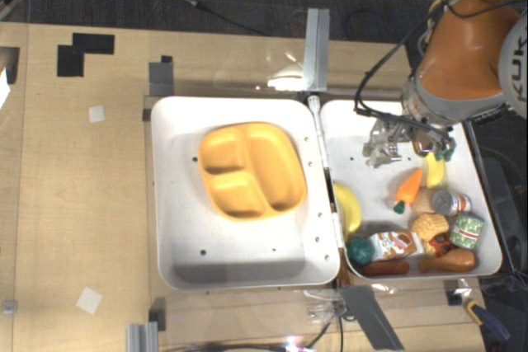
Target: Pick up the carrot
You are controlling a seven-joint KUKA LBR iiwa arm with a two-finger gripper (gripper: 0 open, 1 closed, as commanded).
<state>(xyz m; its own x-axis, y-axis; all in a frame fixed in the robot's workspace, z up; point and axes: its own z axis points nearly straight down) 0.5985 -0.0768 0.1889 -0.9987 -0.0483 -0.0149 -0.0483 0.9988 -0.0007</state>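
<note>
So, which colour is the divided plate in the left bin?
The divided plate is yellow-orange, clearly seen in the camera view, against the white left bin.

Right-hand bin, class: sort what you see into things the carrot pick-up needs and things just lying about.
Needed: carrot; claw.

Lying about: banana; lemon; small cans; sausage; yellow divided plate in the left bin.

Carrot (407, 188) in right bin (346, 136), below gripper (388, 146).
</note>
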